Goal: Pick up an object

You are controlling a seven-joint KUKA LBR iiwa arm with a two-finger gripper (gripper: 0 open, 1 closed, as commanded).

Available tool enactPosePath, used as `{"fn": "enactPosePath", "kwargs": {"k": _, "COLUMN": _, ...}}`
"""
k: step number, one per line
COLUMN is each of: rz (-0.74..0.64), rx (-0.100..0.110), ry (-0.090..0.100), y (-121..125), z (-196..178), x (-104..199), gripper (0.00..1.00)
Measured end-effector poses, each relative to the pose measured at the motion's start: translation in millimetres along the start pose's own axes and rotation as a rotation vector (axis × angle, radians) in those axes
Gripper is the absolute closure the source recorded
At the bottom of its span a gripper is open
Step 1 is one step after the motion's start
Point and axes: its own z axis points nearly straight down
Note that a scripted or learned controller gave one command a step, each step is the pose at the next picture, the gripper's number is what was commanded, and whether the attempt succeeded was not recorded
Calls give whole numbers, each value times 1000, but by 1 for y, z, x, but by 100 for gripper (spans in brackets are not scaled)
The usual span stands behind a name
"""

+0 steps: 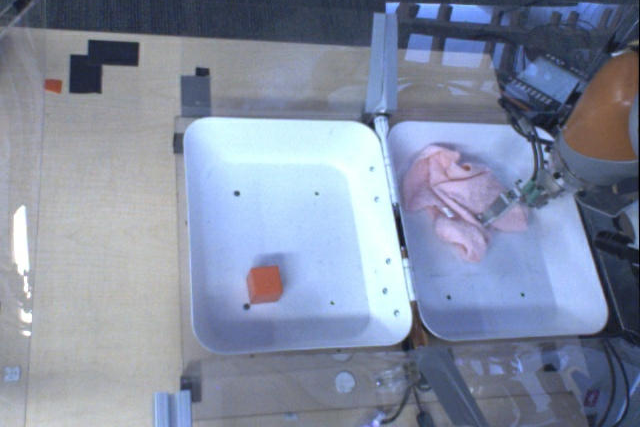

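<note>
A crumpled pink cloth lies in the upper left of the right bin. An orange cube sits in the lower left part of the left bin. My gripper reaches in from the right and is down at the cloth's right edge, its fingertips touching or just over the fabric. The arm's orange band shows at the right above it.
A metal divider runs between the bins at the back. Cables and clear brackets crowd the upper right corner. Black and orange markers lie on the wooden bench at the far left.
</note>
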Motion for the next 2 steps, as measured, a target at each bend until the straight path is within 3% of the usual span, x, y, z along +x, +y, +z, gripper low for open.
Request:
{"fn": "enactPosePath", "kwargs": {"k": 1, "rz": -2, "rx": -8, "ry": -5, "y": 4, "z": -12, "x": -1, "gripper": 100}}
{"fn": "enactPosePath", "kwargs": {"k": 2, "rz": -142, "rx": -5, "ry": -6, "y": -17, "z": -1, "x": 19, "gripper": 100}}
